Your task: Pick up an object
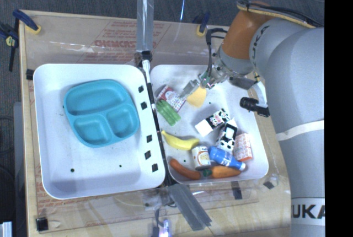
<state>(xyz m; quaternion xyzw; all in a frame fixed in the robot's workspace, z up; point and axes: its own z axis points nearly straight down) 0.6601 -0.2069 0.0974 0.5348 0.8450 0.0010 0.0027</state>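
Over the right bin [259, 167], the gripper [197, 86] hangs low at the far side, just beside a yellow block [197, 97].
From the camera view I cannot tell the gripper's state or whether it holds anything. A banana [179, 141], carrot [225, 172], blue bottle [225, 157] and small can [201, 157] lie nearer; the left bin [49, 175] holds a blue divided tray [101, 112].

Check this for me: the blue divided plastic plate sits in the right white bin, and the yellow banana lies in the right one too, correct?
Not quite. The camera view shows the blue divided plastic plate in the left white bin; the yellow banana does lie in the right white bin.
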